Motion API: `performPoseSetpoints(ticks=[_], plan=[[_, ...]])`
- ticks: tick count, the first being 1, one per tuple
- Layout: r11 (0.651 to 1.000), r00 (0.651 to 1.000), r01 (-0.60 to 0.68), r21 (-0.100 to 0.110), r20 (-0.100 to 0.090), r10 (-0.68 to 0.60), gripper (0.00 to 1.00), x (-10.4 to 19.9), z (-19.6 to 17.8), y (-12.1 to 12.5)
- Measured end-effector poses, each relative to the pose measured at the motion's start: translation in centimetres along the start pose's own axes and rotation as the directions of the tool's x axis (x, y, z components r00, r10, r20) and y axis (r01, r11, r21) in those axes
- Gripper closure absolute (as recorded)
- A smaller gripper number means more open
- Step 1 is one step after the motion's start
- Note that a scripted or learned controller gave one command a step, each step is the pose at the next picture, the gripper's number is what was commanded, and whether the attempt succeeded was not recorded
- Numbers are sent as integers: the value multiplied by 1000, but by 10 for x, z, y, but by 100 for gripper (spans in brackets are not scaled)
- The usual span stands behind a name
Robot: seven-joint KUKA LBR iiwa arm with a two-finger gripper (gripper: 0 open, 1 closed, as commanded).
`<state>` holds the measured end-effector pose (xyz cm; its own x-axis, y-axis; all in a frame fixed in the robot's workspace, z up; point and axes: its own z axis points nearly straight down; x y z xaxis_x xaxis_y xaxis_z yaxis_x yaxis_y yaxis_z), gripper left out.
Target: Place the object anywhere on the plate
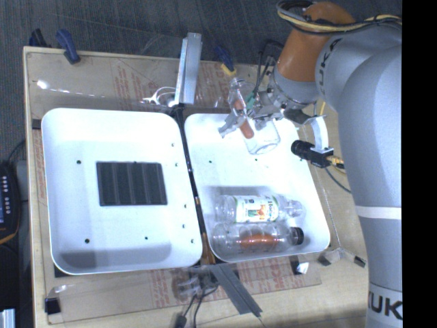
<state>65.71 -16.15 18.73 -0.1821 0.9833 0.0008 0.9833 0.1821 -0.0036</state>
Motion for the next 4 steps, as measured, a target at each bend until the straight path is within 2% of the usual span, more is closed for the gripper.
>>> performPoseSetpoints(ticks=[1, 2, 3, 4], plan=[[993, 993, 122, 0, 0, -122, 100, 78, -71, -40], [1000, 1000, 10, 2, 0, -10, 100, 138, -72, -73], [994, 994, 106, 3, 0, -106, 100, 186, -8, -76], [928, 928, 374, 0, 2, -374, 100, 142, -16, 15]])
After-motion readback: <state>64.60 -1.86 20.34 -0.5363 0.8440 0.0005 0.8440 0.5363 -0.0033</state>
